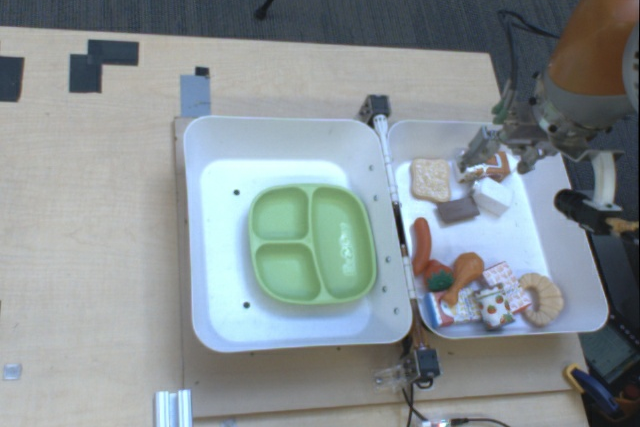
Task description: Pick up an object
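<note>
My gripper (490,158) hangs low over the back of the right bin (578,255), just right of a slice of toast (432,178). Directly in front of it lie a white block (492,199) and a dark grey-brown block (458,210). Something small and reddish shows at the gripper's tip, but I cannot make out what it is or whether it is held. Further forward lie a red sausage (421,241), a chicken drumstick (466,267), a printed box (495,301) and a tan ring-shaped pastry (546,298).
The left bin (196,215) holds a green divided plate (311,243). A metal bar (392,205) runs between the two bins. The grey arm with its orange band (596,45) reaches in from the upper right, and cables hang at the right edge.
</note>
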